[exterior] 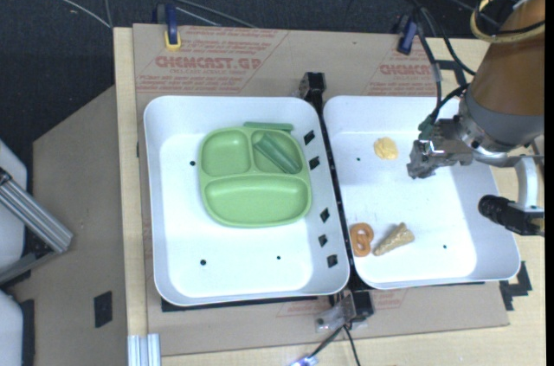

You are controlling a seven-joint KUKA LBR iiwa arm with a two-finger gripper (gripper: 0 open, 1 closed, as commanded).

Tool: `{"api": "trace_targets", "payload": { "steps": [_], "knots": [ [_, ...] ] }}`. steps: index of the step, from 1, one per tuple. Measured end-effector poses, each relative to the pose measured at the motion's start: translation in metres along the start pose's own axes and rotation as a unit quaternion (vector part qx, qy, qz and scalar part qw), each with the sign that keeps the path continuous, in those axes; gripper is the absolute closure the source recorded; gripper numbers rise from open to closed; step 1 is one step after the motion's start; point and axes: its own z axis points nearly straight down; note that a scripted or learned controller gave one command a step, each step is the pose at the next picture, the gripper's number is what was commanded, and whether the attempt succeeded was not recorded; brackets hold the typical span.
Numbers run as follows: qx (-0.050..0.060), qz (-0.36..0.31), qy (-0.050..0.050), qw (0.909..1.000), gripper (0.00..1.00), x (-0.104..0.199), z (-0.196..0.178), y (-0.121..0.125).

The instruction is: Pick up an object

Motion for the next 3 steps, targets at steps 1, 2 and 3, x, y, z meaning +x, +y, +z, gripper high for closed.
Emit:
{"api": "trace_targets", "payload": {
  "steps": [1, 2, 3],
  "knots": [
    [0.002, -0.003, 0.002, 1.0, 1.0, 0.059, -0.008, -0.005],
    [0.004, -0.003, 0.002, 1.0, 1.0, 0.119, -0.011, -0.017],
    [0.004, -0.003, 0.002, 1.0, 1.0, 0.176, -0.014, -0.029]
  ]
}}
